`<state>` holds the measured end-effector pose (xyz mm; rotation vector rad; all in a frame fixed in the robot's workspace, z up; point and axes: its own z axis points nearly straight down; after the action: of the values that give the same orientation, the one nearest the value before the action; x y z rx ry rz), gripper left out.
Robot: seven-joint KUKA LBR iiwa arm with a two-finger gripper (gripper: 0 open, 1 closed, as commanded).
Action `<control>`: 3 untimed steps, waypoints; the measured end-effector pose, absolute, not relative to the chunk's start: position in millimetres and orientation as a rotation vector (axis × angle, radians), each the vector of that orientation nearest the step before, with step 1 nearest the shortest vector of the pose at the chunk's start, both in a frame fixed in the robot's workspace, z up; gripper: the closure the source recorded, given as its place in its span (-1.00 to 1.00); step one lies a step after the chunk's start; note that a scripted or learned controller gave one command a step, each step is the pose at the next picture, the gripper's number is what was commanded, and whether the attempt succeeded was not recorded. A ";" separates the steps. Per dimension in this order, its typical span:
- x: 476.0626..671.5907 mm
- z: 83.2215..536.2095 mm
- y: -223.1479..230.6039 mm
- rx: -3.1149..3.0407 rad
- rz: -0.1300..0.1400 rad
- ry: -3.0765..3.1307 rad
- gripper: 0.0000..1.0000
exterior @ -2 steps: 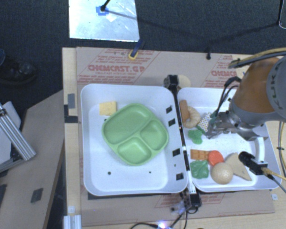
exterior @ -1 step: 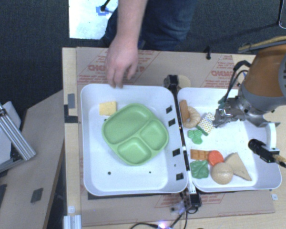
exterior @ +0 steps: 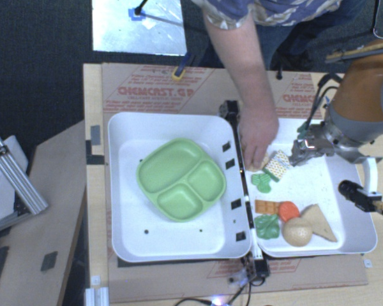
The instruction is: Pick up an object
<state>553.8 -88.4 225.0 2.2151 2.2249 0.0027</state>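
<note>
My gripper (exterior: 299, 155) hangs over the upper middle of the right bin (exterior: 357, 238), just right of a small checkered box (exterior: 277, 166). Nothing shows between its fingers. Below the box lie a green leafy piece (exterior: 262, 182), an orange cracker (exterior: 266, 206), a red-orange tomato (exterior: 289, 210), a second green piece (exterior: 266, 227), a tan round ball (exterior: 297, 233) and a tan wedge (exterior: 321, 222).
A person's arm reaches in from the top, its hand (exterior: 258, 146) in the right bin beside the checkered box and close to my gripper. The left bin (exterior: 124, 234) holds a green divided plate (exterior: 180, 180). A black-clipped divider (exterior: 239, 171) separates the bins.
</note>
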 end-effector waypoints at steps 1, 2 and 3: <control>568.4 223.9 -49.1 2.213 0.004 2.227 1.00; 583.7 230.1 -25.1 2.213 0.004 2.227 1.00; 568.4 223.9 -25.5 2.221 -0.001 2.222 1.00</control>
<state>568.4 -25.5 223.9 2.2207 2.2221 -0.0009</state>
